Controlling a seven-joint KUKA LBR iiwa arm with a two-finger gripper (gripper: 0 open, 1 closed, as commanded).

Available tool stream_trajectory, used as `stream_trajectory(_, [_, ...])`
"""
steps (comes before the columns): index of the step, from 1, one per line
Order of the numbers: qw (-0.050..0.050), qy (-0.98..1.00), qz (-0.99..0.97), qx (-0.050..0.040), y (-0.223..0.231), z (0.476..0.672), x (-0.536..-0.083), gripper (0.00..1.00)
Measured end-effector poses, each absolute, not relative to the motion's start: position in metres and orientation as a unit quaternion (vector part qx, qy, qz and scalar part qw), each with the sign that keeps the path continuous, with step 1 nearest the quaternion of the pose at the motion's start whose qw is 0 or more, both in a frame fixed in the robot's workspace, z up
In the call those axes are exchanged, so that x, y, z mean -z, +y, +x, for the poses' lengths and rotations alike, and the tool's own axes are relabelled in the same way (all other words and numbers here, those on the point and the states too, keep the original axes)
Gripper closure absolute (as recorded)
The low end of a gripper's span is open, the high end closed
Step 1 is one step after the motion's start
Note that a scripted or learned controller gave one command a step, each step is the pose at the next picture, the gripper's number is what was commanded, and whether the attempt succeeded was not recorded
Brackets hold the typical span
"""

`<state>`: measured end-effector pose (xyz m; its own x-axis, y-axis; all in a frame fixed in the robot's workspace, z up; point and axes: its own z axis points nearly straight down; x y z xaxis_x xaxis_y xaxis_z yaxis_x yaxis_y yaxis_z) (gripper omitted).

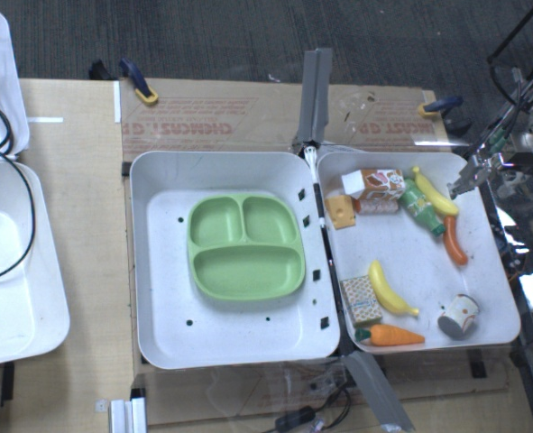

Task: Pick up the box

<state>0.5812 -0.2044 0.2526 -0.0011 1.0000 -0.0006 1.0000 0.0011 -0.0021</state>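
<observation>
The box (pixel 375 184) is a small carton with a white end and red-brown print. It lies on its side at the far left of the right bin (pixel 496 269), against a brown stick-shaped piece (pixel 377 207) and beside an orange block (pixel 340 211). My gripper (pixel 473 177) shows as a metal part at the bin's far right rim. It hangs to the right of the box, well apart from it, with a green bottle (pixel 418 205) and a banana (pixel 436 193) lying between them. Nothing shows in its grasp.
The right bin also holds an orange chili (pixel 455 242), a second banana (pixel 391 290), a checkered cracker block (pixel 361 299), a carrot (pixel 393 336) and a small cup (pixel 458 315). A green divided plate (pixel 245 246) lies in the left bin (pixel 158 323). A grey post (pixel 315 97) stands between the bins.
</observation>
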Motion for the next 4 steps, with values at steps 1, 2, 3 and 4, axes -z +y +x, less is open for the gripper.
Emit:
stream_trajectory(1, [0.001, -0.670, -0.742, -0.0009, -0.172, 0.587, -0.119, 0.00])
stream_trajectory(2, [0.000, -0.534, -0.845, -0.0091, -0.111, 0.633, -0.099, 0.00])
stream_trajectory(3, [-0.002, -0.456, -0.890, 0.0025, -0.141, 0.605, -0.097, 0.00])
stream_trajectory(4, [0.013, -0.432, -0.902, -0.0244, -0.121, 0.647, -0.099, 0.00])
